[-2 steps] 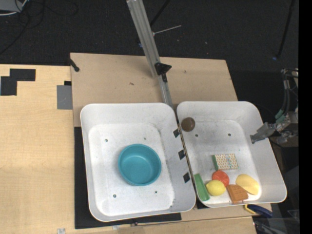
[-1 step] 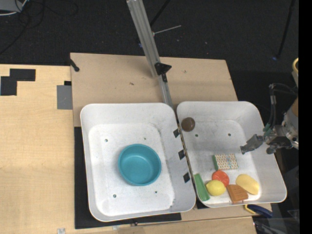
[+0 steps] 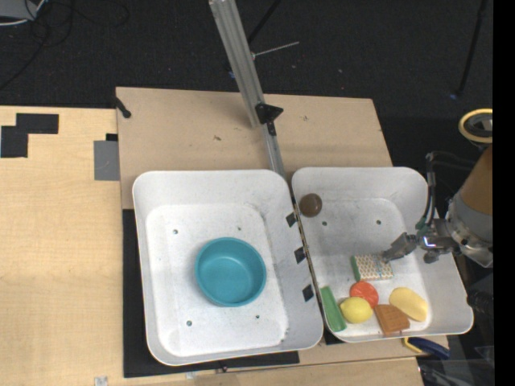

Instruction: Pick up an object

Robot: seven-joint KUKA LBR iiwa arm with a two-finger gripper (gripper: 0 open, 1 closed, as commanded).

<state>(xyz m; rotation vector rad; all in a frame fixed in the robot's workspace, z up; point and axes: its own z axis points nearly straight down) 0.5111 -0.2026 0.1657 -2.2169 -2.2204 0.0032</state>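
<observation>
A: Around the gripper (image 3: 400,248)?
B: Poised at the 3 o'clock side of the right bin (image 3: 366,185), just above a dotted white pad (image 3: 373,267). Grey arm (image 3: 475,215) entering over the bin's right rim. Cannot tell from this angle whether clenched or released; nothing seen grasped.

A: Standing in the way?
B: Crowded cluster toward 5 o'clock of the right bin: red ball (image 3: 364,291) touching the pad's lower edge, yellow ball (image 3: 356,310) just below it, green stick (image 3: 331,309) along the inner wall at 7 o'clock, brown block (image 3: 391,319) at 6 o'clock, yellow oblong piece (image 3: 409,303) just beside the block. Brown ball (image 3: 310,206) well apart at 10 o'clock. Slanted metal rail (image 3: 243,63) rising from the bins' junction toward 12 o'clock.

A: Counts?
B: Two white bins; seven pickable objects in the right one; one teal bowl (image 3: 232,270) in the left bin (image 3: 161,207).

A: Materials, shapes?
B: Smooth, shallow, round-cornered bins. Round, glossy bowl. Pad rectangular with a dot grid. Balls spherical; stick long and narrow; block flat and angular. Pale wooden bench (image 3: 56,240) beneath.
</observation>
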